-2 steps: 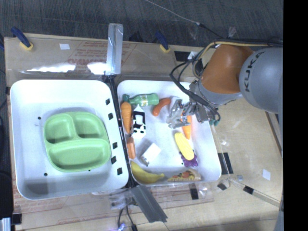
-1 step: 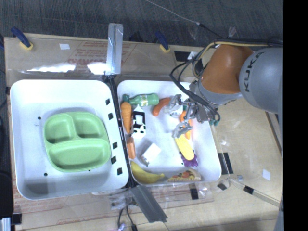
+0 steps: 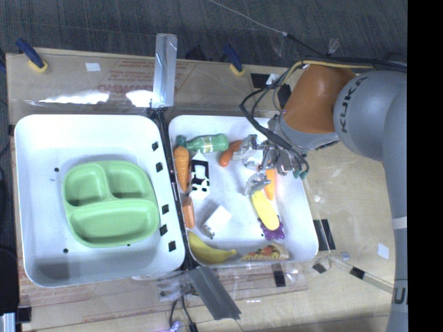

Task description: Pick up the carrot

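The gripper (image 3: 259,175) hangs over the upper right part of the right bin (image 3: 304,216), its metal fingers a tangle of shine and shadow. How wide they stand cannot be told from this slanted view, and nothing can be seen caught between them. Its lower tip sits just above the top end of a yellow corn-like piece (image 3: 266,211), so close that touching or apart cannot be settled; a small orange sliver (image 3: 271,180) shows right beside the fingers.

The carrot (image 3: 181,166) lies well to the left of the gripper, along the left wall of the same bin — a smooth orange taper, lengthwise up and down the frame, with a dark green stub at its upper end. A green bottle-shaped toy (image 3: 206,143) lies crosswise just above and to the right of it, and a black-and-white block (image 3: 200,176) sits just beside it on the right. A banana (image 3: 210,252) curves along the bin's lower edge, with a white card (image 3: 217,220) above it.

The left bin (image 3: 34,185) holds a green divided tray (image 3: 109,201).
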Controlling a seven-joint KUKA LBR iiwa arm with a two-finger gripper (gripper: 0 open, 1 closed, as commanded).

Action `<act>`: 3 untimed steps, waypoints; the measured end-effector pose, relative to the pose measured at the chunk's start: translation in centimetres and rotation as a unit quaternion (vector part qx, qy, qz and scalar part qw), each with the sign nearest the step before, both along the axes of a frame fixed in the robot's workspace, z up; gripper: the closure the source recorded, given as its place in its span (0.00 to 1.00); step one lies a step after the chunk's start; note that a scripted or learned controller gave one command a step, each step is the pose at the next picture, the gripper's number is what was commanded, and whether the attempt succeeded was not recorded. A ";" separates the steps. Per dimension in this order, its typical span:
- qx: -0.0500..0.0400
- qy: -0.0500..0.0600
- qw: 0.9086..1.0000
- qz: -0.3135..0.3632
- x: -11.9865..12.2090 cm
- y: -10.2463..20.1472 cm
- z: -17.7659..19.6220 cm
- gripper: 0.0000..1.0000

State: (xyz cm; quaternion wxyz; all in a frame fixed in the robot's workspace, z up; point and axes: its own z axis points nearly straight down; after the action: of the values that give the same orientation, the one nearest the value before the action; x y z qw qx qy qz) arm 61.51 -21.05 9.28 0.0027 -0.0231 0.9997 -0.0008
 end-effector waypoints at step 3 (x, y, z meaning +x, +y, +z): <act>0.000 -0.001 0.999 -0.037 -1.6 2.2 7.4 1.00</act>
State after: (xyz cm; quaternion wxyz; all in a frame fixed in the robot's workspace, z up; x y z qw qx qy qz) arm 59.89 -18.83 16.68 0.0034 0.0140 0.9999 -0.0008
